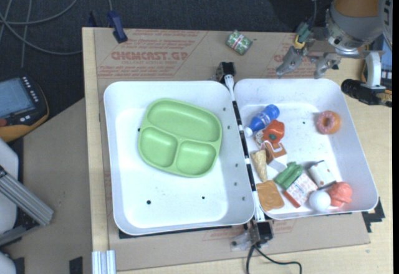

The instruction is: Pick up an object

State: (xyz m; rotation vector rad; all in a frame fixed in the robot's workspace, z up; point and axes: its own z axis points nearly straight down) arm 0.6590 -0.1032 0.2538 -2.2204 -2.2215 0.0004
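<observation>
**Camera view: my pincer above the right bin's far edge**

My two-finger pincer (310, 62) hangs over the table (181, 55) just beyond the far rim of the right shallow white bin (360, 148), its fingers spread apart and grasping nothing. Inside that bin lie a pink ring-shaped doughnut toy (328, 122), a blue plastic bottle (264, 118), a white ball (320, 200) and other small items heaped toward the near side. The left white bin (124, 192) holds a light green three-compartment plastic tray (180, 137).
</observation>
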